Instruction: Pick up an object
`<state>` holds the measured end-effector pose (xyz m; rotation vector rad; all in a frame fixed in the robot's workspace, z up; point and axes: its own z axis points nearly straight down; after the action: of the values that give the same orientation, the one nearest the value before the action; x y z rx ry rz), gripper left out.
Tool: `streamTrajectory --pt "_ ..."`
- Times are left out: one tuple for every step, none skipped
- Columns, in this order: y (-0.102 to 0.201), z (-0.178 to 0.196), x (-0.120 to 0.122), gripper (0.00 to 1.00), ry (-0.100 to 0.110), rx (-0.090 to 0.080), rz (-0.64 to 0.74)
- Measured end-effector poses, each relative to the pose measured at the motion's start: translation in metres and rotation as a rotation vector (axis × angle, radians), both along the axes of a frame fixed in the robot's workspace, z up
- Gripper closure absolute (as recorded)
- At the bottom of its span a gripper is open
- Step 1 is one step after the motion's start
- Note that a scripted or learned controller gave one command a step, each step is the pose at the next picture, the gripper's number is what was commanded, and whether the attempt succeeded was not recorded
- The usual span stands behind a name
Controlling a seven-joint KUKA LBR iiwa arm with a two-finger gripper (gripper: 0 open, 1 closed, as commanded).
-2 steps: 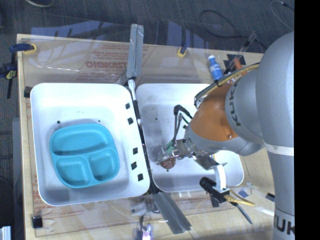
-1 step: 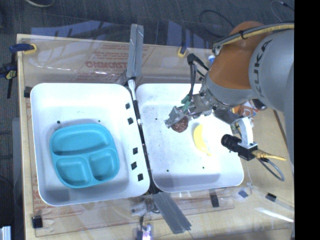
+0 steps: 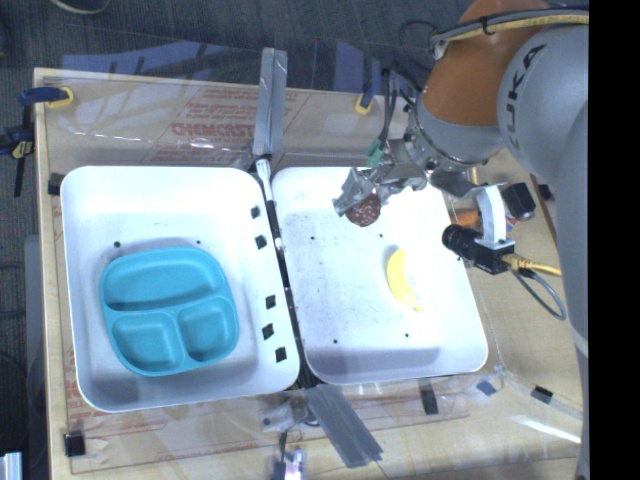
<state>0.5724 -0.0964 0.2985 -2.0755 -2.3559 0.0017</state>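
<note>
Over the back of the right bin (image 3: 455,353), I see my gripper (image 3: 362,203) closed on a small dark reddish-brown object (image 3: 366,211), which sits between the fingers, apparently lifted off the bin floor, though from this slanted view I can't be sure of the gap. The grey arm (image 3: 545,78) with its orange band (image 3: 480,18) comes in from the right above it. Nearer the middle of the same bin, well apart from the gripper, a yellow banana-like piece (image 3: 400,278) lies flat on the white floor. Beside that bin, the left bin (image 3: 85,203) holds a blue divided tray (image 3: 170,309) with three compartments, resting toward its front left. A black unit with a yellow cable (image 3: 480,248) hangs off the arm by the right bin's edge.
</note>
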Motion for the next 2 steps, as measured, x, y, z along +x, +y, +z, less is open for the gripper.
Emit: streamTrajectory --pt "0.000 0.000 0.000 0.00 0.001 0.000 0.001" --pt "-0.008 0.016 0.000 0.00 0.002 -0.001 -0.112"
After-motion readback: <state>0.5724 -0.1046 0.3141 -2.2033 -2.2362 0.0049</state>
